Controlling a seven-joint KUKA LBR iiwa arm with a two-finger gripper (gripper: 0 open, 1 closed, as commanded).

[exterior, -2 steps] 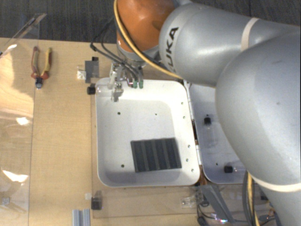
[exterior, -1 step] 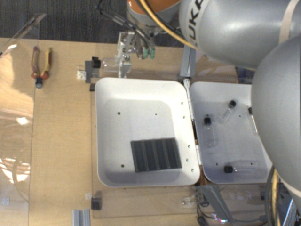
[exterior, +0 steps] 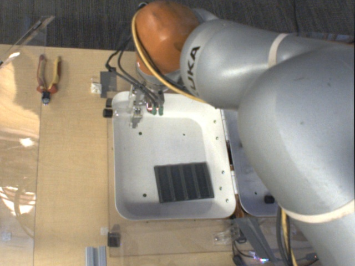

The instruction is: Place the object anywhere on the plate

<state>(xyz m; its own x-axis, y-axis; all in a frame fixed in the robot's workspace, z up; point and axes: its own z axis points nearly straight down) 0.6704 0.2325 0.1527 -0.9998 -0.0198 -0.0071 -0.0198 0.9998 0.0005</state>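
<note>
Plate [exterior: 183, 182], dark, ribbed, rectangular, in bin [exterior: 125, 165]

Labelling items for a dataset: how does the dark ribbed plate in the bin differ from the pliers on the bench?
The ribbed plate is dark grey and rectangular; the pliers are slim with red and yellow handles. The plate lies inside the left white bin; the pliers lie on the wooden bench. Both lie flat, apart from the claw.

Grey arm [exterior: 266, 82], end effector [exterior: 145, 105] over white bin [exterior: 125, 165], dark ridged plate [exterior: 183, 182]
</note>
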